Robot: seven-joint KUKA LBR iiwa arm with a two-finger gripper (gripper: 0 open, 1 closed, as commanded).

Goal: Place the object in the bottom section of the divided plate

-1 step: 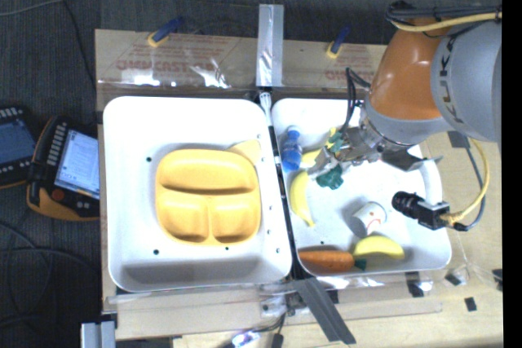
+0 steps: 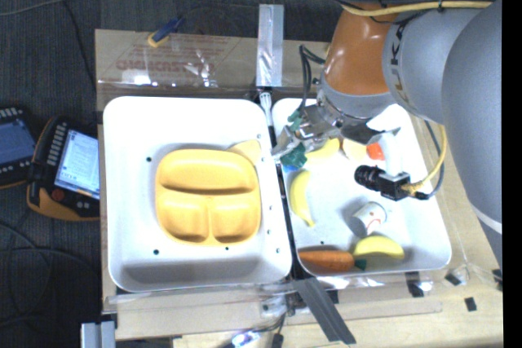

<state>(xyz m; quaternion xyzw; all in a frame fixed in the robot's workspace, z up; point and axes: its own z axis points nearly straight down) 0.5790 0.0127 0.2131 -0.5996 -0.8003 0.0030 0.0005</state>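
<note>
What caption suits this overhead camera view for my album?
Robot claw hovers by a banana in the right bin; yellow divided plate waits in the left bin.

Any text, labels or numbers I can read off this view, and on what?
"KU": partial letters on the arm, rest cut off.
Red print on the plastic sheet: too blurred to read.
Pendant screen: too small to read.

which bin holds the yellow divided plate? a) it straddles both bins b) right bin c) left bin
c: the yellow divided plastic plate lies flat inside the left shallow white bin, while the yellow banana and orange carrot lie in the right shallow white bin.
</note>
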